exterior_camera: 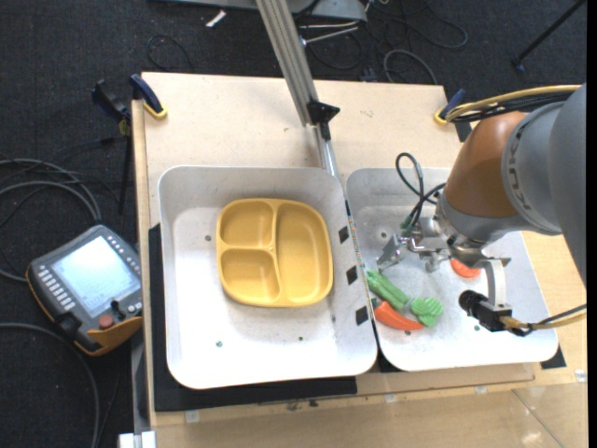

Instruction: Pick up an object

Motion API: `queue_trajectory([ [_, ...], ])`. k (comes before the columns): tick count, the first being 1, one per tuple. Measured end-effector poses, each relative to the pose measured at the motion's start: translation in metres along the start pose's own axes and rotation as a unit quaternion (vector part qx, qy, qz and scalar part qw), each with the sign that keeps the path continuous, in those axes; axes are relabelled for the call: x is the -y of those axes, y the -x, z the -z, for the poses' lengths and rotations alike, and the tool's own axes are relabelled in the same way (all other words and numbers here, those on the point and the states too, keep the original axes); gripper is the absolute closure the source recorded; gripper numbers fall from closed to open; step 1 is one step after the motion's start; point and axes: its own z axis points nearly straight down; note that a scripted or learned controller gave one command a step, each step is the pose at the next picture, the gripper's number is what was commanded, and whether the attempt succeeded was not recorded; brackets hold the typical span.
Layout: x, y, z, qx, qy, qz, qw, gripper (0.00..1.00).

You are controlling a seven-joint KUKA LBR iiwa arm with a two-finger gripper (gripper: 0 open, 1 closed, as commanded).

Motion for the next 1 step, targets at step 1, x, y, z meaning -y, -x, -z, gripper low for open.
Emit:
queue_trajectory([
  [1, -0.0012, 0.0001, 0.0133, 0.0, 0.003, 0.0, 1.0, 1.0],
])
